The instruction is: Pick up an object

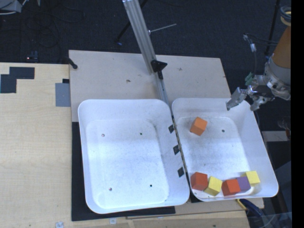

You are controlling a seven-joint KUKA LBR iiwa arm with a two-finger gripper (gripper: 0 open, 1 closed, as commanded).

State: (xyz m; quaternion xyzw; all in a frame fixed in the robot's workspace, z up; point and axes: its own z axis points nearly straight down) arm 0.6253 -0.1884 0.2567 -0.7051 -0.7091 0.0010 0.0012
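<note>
An orange cube lies alone in the upper middle of the right bin. Along that bin's near edge sits a row of blocks: a red one, a yellow one, another red one, a purple one and a yellow one. My gripper hangs above the right bin's far right rim, well right of the orange cube. Its two fingers stand apart with nothing between them.
The left bin lies beside the right one, joined by black clips. A slanted aluminium post rises behind the bins. The arm's wrist with its orange band enters at the right edge.
</note>
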